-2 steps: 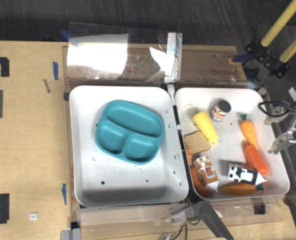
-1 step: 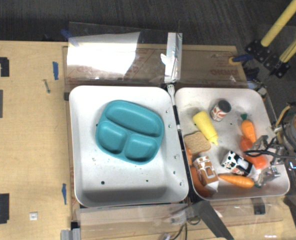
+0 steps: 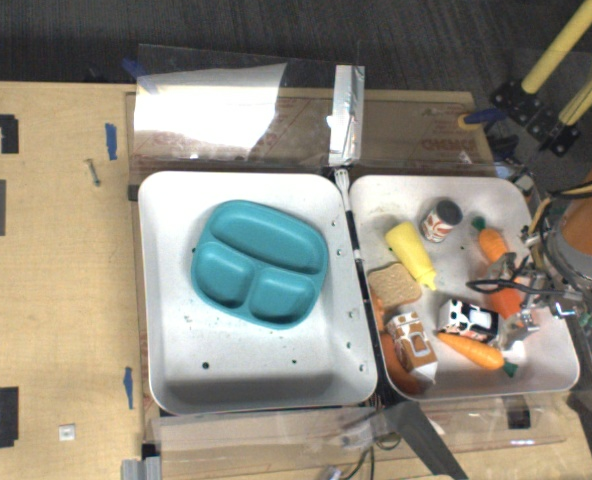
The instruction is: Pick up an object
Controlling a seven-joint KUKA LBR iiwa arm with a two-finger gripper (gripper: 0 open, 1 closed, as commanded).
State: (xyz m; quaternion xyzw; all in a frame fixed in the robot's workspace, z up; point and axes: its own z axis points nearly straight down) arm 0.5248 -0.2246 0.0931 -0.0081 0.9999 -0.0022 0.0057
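The right bin (image 3: 551, 363) holds several toy foods. A yellow bottle (image 3: 414, 252) lies beside a small can (image 3: 440, 219). A slice of bread (image 3: 394, 285) sits above a brown and white carton (image 3: 413, 344). A black and white cow-patterned item (image 3: 470, 318) rests just above a long carrot (image 3: 473, 351). A short carrot (image 3: 491, 243) lies near the bin's right side. My gripper (image 3: 517, 298) hangs low at the right end of this bin, over a small orange piece (image 3: 505, 301) and just right of the cow-patterned item. The arm's orange band (image 3: 587, 230) is at the far right.
The left bin (image 3: 166, 268) carries a teal divided plate (image 3: 260, 262). A clear plastic sheet (image 3: 216, 118) and a metal strip (image 3: 346, 113) lie behind the bins. Yellow poles (image 3: 566, 33) stand at the upper right. Wooden bench surface (image 3: 46, 298) stretches to the left.
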